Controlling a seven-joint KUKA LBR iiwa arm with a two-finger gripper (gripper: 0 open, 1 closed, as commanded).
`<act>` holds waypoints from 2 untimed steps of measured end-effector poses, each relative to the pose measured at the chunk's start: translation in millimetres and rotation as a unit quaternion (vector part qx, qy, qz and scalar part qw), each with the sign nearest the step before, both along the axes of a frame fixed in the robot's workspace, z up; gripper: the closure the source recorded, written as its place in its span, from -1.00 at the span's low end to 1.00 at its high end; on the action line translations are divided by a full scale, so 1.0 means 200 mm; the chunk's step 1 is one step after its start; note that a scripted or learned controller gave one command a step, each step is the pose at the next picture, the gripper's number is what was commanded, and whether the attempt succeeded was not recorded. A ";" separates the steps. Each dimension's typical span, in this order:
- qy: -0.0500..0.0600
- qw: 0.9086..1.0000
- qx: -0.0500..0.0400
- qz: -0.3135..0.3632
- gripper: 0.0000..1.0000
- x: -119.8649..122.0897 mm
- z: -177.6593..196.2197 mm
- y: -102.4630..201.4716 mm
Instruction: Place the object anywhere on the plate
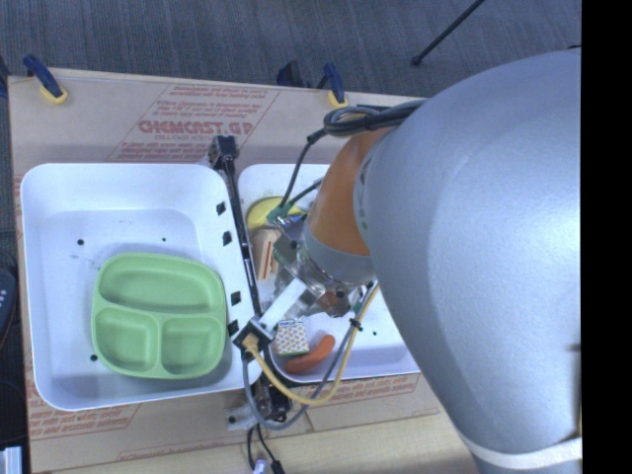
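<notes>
The claw (286, 336) hangs low in the right bin (259, 180), near its lower left corner, close to the rim between the bins. A small checkered block (289, 338) sits at its tip; whether the claw grips it is hard to tell. An orange piece (309, 355) lies just beside it, long axis running left to right, tilted slightly up at the right. A yellow item (263, 212) lies above. The green plate (156, 313) sits lower left in the left bin (59, 191), with bare floor above it.
</notes>
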State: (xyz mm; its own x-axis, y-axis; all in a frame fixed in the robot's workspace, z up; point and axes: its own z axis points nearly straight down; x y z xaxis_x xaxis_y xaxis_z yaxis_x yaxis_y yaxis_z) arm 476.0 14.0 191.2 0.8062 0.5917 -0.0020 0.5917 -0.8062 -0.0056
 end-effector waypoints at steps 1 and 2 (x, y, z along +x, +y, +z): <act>0.001 0.977 -0.001 -0.211 1.00 0.25 0.00 0.00; 0.005 0.978 0.000 -0.207 1.00 0.25 0.05 0.01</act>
State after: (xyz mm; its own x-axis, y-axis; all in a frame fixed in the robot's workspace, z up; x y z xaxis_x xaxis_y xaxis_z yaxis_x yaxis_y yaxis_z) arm 525.7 15.8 200.4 0.9768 0.2140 -0.0114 0.2139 -0.9768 -0.0099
